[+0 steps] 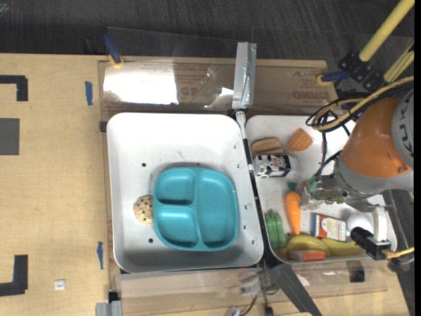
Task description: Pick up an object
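Arm (378, 147) cut off by the right edge, hiding part of the right bin (279, 125) beneath; gripper (314, 191) tucked under the wrist, fingers unreadable; carton (329, 228) print too small to read; banana (316, 245) partly covered.

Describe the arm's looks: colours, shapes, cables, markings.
The arm is a rounded grey body with a broad orange band. Black cables loop along it near the wrist. Partial dark lettering shows on the grey shell at the view's right edge. The hand looks like compact grey metal.

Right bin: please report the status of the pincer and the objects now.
Pincer low in right bin, near carrot. Nothing seen held. Banana, small carton close by.
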`<state>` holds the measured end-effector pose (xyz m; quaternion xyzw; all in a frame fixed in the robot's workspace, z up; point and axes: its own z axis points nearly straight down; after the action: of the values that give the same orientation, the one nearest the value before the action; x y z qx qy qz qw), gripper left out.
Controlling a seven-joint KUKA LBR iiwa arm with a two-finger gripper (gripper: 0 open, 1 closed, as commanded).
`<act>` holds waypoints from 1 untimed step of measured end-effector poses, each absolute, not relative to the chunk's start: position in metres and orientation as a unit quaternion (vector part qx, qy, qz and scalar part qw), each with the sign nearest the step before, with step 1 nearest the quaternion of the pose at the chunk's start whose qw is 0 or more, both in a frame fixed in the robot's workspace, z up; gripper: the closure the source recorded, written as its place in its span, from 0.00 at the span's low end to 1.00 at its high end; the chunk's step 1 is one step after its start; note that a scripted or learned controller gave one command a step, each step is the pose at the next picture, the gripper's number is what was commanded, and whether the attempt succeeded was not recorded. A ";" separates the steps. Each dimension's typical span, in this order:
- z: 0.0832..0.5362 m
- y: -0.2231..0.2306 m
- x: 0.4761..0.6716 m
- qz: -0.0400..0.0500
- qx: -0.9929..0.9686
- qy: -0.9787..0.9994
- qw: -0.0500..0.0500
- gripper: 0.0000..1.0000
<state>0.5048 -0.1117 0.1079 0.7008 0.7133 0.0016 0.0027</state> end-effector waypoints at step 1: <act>0.107 -0.112 0.504 0.001 0.701 0.713 0.002 0.00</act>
<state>0.5045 -0.1117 0.1073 0.7009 0.7133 0.0011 0.0022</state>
